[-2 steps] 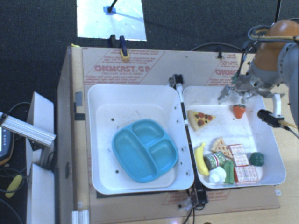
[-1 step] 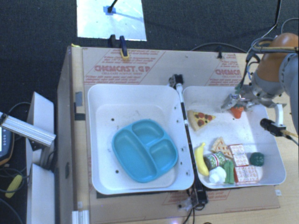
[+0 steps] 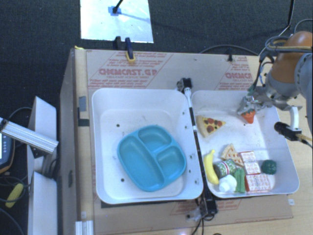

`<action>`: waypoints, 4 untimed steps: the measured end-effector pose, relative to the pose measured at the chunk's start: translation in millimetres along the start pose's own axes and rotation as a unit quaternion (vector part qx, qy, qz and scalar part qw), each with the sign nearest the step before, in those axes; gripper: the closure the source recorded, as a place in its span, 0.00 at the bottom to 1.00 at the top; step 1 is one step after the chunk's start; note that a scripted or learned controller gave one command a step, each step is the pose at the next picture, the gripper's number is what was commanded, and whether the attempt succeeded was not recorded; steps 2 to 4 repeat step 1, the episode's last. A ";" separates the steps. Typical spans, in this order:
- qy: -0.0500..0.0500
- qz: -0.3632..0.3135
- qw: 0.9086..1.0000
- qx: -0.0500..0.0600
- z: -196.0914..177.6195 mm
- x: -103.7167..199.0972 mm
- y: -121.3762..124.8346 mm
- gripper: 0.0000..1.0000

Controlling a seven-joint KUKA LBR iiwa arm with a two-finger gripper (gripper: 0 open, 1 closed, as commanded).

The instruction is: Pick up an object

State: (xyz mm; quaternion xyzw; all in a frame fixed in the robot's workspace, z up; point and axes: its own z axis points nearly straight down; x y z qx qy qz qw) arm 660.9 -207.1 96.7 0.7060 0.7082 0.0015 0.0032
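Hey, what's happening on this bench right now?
A robot arm reaches into the right bin, its gripper low over a small orange toy near the far wall. A pizza slice, a banana and other toy foods lie closer. The left bin holds a blue divided plate.

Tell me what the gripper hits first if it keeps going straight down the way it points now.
Probably the small orange object right under the gripper, with the right bin floor beneath it. Depth is hard to judge from this slant.
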 end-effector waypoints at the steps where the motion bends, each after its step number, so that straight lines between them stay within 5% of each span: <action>1: 0.000 0.001 1.000 0.000 -93.5 13.0 -28.6 1.00; 4: 0.000 0.001 1.000 0.000 -93.5 13.0 -28.6 1.00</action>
